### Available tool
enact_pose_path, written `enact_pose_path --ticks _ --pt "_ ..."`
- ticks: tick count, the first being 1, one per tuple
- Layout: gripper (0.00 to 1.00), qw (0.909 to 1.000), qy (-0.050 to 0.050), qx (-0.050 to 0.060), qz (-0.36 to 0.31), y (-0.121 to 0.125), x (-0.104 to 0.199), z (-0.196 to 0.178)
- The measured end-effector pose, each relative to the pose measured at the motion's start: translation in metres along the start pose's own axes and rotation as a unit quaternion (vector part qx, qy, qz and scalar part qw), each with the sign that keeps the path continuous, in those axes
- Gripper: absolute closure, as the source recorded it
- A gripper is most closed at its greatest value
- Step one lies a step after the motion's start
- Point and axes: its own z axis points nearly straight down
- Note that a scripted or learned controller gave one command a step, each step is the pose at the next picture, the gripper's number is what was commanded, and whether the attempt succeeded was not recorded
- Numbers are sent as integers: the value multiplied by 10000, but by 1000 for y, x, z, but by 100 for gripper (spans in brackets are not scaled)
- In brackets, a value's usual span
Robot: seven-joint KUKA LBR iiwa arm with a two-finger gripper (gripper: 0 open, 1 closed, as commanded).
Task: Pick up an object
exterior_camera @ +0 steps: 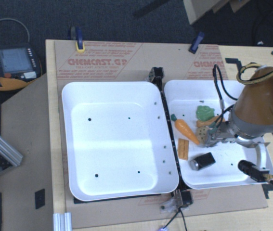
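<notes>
1. At the far left, off the bench, a handheld control pendant (12, 64) with a grey screen lies on the dark floor, its cable looping above it.
2. The bench (126, 57) is covered by a brown board printed with red lettering; a yellow-and-blue clamp (79, 40) grips its far edge on the left and a blue clamp (196, 42) grips it further right.
3. The left bin (78, 143) is a shallow white tray with a few small dark holes in its floor.
4. A black bracket (156, 73) sits at the far end of the seam between the two bins, and another fitting (180, 198) with wires sits at the near end.
5. The right bin (184, 93) holds all the loose objects, gathered in its left and middle part.
6. An orange carrot (185, 130) with a green tip lies slantwise near the bin's left wall, and a small tan rectangular block (183, 149) lies just below it, close to that wall.
7. A green leafy piece (205, 113) sits beyond the carrot, toward the far side.
8. A dark cylinder with a silver end (202, 161) lies nearer the camera, a little apart from the block.
9. A small speckled tan object (202, 131) sits just right of the carrot, close to the gripper.
10. The gripper (213, 134) is low in the right bin, among these objects; whether its fingers are parted or closed, or have hold of anything, I cannot tell.
11. The arm (259, 105), orange band over grey, fills the bin's right side.
</notes>
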Motion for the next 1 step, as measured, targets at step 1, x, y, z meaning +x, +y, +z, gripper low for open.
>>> enact_pose_path --ticks 1 --pt "100 10000 -11 -13 -2 6 1 -42"
